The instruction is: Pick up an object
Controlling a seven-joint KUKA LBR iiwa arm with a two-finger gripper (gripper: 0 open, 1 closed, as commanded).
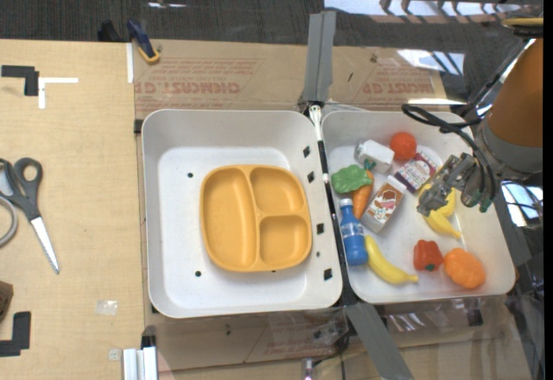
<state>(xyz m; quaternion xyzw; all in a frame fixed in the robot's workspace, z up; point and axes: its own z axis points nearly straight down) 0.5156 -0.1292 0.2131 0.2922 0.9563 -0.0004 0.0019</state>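
The right bin (505, 242) holds several toy foods. My gripper (448, 186) hangs over its right half, reaching in from the right. Just below it lies a small yellow banana (446, 221), partly covered by the gripper. A purple packet (416, 172) sits just left of the gripper. Further left lie a juice carton (384, 204), a carrot (362, 195), a green pepper (349, 178) and a blue bottle (351, 234). A red tomato (403, 145) and a white piece (375, 152) rest at the back. A larger banana (390, 262), a red pepper (427, 255) and an orange (465, 268) lie at the front.
The left bin (164, 214) carries a yellow divided plate (256, 217). Scissors (31, 205) lie on the wooden bench at far left. Black cables (436, 117) trail over the right bin's back rim by the arm.
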